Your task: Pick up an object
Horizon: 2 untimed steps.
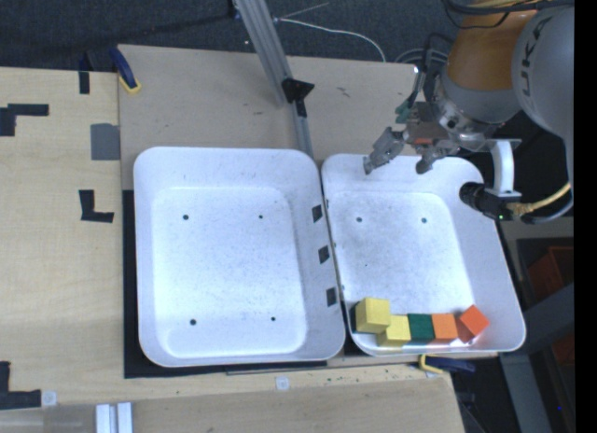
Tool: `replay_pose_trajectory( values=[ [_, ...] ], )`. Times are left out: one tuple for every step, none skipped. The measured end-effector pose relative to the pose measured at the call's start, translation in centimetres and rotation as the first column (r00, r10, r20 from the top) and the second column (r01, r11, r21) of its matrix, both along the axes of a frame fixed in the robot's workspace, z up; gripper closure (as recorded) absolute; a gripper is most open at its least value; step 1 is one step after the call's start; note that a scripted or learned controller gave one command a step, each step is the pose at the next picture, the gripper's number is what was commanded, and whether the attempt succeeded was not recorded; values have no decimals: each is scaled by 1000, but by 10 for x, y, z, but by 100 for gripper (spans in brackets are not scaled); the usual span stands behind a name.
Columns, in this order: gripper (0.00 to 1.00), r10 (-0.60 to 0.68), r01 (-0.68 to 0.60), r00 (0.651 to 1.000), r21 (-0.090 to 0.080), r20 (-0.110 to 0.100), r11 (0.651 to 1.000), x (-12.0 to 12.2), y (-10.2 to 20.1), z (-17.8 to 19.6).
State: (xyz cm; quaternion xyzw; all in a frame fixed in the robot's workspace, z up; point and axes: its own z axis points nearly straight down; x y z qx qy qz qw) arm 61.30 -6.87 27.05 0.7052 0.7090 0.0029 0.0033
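Several small blocks lie in a row along the near edge of the right bin [485, 263]: a yellow block [373, 314], a second yellow block [397, 330], a green block [422, 328], an orange block [444, 328] and an orange-red block [473, 321]. My gripper [401, 158] hangs over the far rim of the right bin, well away from the blocks. Its two fingers are spread apart and open, with nothing between them.
The left bin [224, 254] sits beside the right one, their rims touching in the middle. A grey metal pole [266, 34] slants over the bench behind the bins. Black tape marks and a yellow-blue clip [126, 72] lie on the wooden bench at left.
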Motion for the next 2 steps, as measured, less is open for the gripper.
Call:
replay_pose_trajectory(
  values=[
    [0,-12,12,1000,-2,-14,1000,-30,-64,-34],
    [0,-9,9,1000,-5,-1,1000,-35,-117,46]
  ],
)
